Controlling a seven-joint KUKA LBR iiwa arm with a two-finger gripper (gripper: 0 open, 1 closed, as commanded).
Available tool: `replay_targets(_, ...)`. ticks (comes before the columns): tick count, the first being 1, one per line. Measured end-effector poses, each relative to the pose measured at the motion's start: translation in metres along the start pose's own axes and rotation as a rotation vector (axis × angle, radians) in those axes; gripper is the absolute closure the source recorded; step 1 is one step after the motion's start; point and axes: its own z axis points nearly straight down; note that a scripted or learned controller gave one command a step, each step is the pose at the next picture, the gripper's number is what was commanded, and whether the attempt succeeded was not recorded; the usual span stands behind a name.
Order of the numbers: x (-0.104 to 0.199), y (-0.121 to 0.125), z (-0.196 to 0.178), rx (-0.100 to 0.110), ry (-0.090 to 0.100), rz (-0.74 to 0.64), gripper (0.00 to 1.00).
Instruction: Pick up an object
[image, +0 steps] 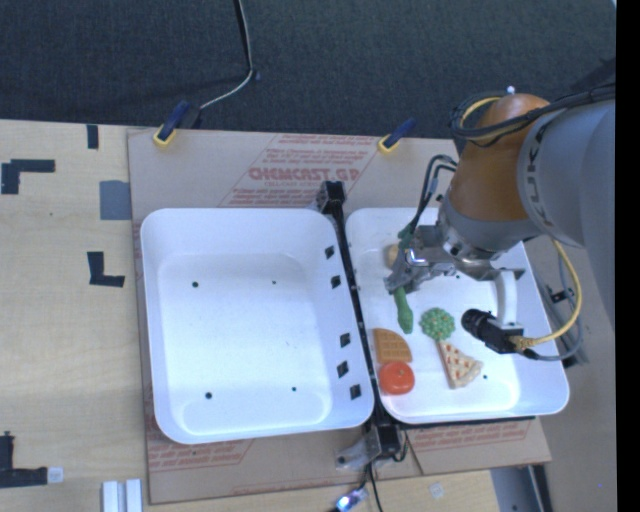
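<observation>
My gripper (404, 277) hangs over the upper left part of the right bin (535, 400), right above a long green vegetable (403, 310) whose upper end lies under the fingers. Near it rest a green broccoli floret (437, 322), a pizza slice (458, 364), a tan bread piece (391, 346) and a red tomato (397, 377). A small tan item (393, 255) peeks out at the gripper's left. The view does not show anything lifted clear of the bin floor.
The left bin (240, 320) lies beside the right one, split from it by a black divider (345, 290). A black cable connector (488, 330) and a yellow cable (560, 325) hang from the arm over the right bin's right side.
</observation>
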Motion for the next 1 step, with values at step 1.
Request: replay_targets(1,0.0005,0.0001,-0.0092,0.001,0.000,-0.001,1.00)
